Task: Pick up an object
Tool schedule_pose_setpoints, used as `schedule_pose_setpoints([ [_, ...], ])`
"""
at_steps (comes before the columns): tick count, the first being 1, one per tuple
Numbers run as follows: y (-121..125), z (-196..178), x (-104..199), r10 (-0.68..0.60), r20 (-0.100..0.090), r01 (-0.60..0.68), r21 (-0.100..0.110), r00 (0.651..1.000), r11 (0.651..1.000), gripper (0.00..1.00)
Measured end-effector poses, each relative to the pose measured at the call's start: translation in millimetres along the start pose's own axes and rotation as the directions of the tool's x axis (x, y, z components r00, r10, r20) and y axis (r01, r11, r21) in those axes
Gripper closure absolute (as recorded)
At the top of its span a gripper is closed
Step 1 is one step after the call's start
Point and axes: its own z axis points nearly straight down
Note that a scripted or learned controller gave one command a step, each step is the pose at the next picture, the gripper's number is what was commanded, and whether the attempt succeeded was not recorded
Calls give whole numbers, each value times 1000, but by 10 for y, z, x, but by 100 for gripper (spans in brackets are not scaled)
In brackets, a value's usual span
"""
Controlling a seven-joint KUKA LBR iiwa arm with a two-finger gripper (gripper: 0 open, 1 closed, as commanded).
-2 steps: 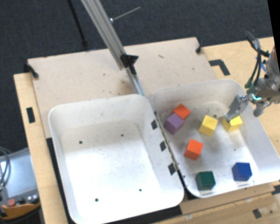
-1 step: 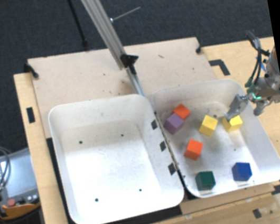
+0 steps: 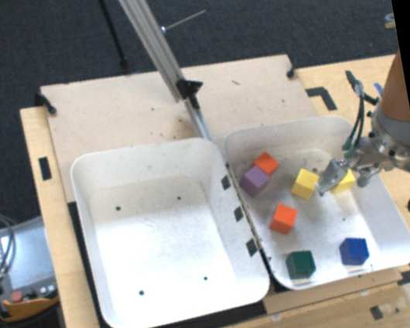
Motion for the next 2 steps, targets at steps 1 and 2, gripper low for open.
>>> schedule_pose_setpoints([
  [1,-82,499,-77,1,0,-1,0,1000,1000,0],
  [2,-92,1132,-84,1,0,-1,0,1000,1000,0],
])
